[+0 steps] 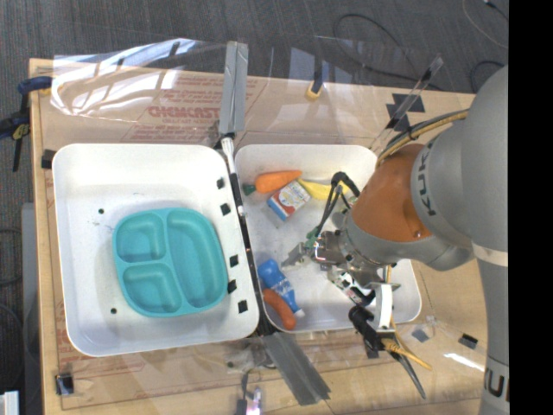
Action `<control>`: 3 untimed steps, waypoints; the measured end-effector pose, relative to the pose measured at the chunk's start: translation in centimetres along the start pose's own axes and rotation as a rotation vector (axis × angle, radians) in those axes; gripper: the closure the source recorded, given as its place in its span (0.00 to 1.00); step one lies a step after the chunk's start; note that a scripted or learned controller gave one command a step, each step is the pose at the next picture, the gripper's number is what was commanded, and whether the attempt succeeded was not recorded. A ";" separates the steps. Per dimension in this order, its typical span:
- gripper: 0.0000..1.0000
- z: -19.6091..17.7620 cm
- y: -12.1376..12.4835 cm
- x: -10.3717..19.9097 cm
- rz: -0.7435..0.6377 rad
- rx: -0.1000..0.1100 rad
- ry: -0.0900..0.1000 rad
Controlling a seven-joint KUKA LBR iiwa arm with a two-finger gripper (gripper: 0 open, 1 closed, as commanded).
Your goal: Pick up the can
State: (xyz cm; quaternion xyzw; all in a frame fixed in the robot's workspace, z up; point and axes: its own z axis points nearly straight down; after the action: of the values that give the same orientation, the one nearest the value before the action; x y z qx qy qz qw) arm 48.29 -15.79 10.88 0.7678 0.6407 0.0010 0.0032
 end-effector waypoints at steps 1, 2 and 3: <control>0.00 1.8 7.2 -1.6 0.143 0.010 0.002; 0.00 1.8 12.7 -1.7 0.188 0.010 0.003; 0.00 -2.6 11.3 -1.3 0.261 0.010 0.002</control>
State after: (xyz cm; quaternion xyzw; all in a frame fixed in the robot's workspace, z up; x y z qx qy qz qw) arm 59.14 -19.05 13.53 0.8446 0.5354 -0.0007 -0.0014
